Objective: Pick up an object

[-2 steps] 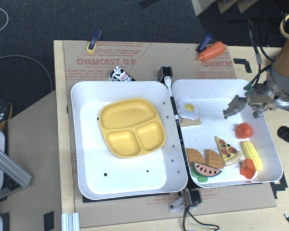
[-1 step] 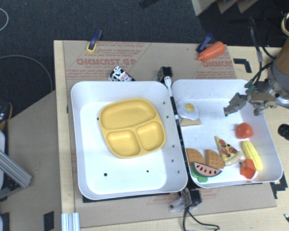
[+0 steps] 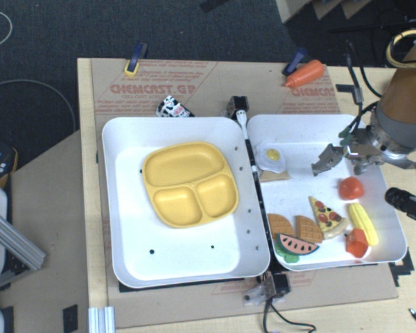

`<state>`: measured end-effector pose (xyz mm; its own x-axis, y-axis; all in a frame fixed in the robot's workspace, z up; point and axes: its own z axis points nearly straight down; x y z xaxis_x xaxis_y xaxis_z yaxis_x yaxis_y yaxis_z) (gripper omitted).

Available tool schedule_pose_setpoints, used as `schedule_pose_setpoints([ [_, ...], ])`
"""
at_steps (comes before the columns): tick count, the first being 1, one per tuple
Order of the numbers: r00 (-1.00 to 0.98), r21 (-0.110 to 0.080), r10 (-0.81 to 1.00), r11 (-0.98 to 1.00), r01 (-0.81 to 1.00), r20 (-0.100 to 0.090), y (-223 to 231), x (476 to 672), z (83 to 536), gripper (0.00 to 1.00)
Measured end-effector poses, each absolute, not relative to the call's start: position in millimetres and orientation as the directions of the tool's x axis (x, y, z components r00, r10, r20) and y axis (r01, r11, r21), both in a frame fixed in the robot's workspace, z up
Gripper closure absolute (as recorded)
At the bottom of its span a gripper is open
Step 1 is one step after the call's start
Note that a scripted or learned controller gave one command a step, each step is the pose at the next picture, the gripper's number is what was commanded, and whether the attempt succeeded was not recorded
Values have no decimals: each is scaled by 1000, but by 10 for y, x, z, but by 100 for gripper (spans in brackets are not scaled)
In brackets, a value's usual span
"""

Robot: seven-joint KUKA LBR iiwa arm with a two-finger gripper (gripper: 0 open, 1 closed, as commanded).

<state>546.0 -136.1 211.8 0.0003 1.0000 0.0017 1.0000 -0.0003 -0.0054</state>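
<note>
Beside the gripper (image 3: 331, 159); round red tomato (image 3: 351, 187)

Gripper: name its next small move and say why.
Probably lower the gripper toward the red tomato just below it in the right bin. It hangs above the bin floor with nothing seen between its fingers, and the tomato looks like the closest toy.

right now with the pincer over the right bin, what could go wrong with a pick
1. The pincer hangs above bare bin floor between the fried egg toy and the tomato; a straight descent may close on nothing.
2. The pizza slice, corn, watermelon slice and bread pieces lie crowded together, so a grab there might nudge neighbours or catch two.
</note>
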Motion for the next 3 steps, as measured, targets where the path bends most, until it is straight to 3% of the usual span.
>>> schedule_pose_setpoints([
  [3, 0, -6, 1000, 0, 1000, 2, -1360, 5374, 824, 0],
])
